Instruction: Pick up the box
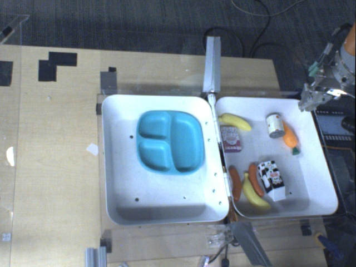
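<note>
A small box with a black-and-white pattern lies in the right bin, near its front. It leans against a banana and a red sausage. A flat reddish packet lies by the bin's left wall. My gripper hangs over the bin's far right corner, well apart from the box and above it. Nothing is visible in its grasp.
The right bin also holds a second banana, a small can, a carrot and another sausage. A blue divided plate sits in the left bin. A metal post stands behind the bins.
</note>
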You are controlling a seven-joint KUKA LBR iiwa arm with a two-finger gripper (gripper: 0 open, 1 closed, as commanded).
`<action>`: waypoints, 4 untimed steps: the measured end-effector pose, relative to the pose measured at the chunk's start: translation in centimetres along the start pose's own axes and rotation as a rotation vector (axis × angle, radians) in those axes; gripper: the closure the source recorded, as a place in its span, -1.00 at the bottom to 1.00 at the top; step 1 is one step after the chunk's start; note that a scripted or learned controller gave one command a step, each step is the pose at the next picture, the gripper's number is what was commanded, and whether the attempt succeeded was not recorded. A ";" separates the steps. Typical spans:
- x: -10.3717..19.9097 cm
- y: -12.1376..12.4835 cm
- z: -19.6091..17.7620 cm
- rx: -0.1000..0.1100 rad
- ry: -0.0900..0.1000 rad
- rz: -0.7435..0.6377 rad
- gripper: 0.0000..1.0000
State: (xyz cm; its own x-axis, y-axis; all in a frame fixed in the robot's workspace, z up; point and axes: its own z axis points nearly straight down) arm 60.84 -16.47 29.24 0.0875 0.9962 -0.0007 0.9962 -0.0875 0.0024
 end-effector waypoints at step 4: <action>-1.6 6.4 6.1 -0.003 0.000 -0.024 1.00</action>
State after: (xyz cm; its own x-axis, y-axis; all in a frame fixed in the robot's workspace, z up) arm 67.14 -18.60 23.20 0.0636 0.9980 -0.0010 0.9980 -0.0636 0.0059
